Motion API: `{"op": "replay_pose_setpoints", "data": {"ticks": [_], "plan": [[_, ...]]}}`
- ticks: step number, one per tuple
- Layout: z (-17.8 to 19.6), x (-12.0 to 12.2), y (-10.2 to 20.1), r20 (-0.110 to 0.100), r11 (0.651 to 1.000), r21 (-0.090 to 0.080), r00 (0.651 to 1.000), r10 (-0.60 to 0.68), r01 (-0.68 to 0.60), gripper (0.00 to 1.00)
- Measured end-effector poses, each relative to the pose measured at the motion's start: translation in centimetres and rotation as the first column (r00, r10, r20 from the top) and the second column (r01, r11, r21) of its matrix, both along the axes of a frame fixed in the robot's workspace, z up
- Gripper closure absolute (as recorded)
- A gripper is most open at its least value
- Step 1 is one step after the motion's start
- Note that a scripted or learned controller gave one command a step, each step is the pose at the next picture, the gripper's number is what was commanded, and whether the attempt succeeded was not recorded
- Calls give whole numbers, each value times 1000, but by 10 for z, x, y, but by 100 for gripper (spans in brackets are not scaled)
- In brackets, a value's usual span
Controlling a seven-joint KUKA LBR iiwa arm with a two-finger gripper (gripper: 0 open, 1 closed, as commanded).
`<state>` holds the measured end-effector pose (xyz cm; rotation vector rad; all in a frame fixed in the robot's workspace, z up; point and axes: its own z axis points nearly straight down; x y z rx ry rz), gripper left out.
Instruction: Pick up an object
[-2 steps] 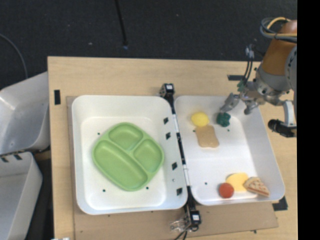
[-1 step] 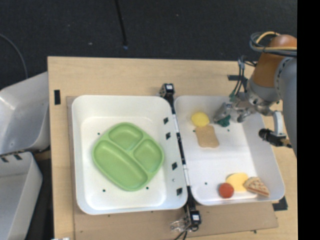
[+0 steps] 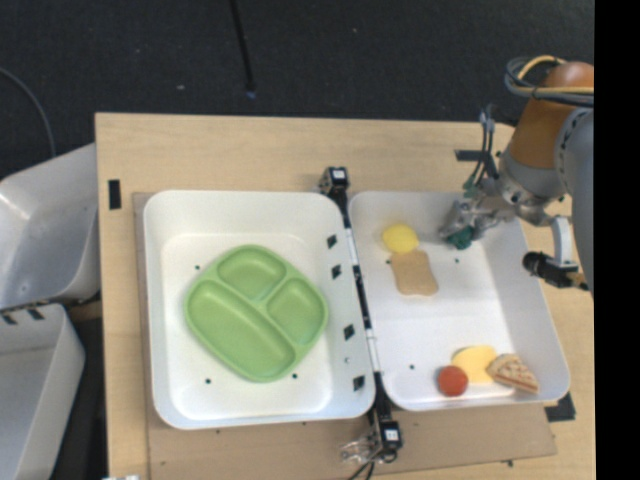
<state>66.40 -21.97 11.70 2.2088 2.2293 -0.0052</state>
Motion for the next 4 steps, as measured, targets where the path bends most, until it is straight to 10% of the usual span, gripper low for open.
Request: {"op": "replay_pose_setpoints", "data": {"ticks": [4], "plan": [[182,-1,-3,3,1000,3,1000,-3,3,100]]}}
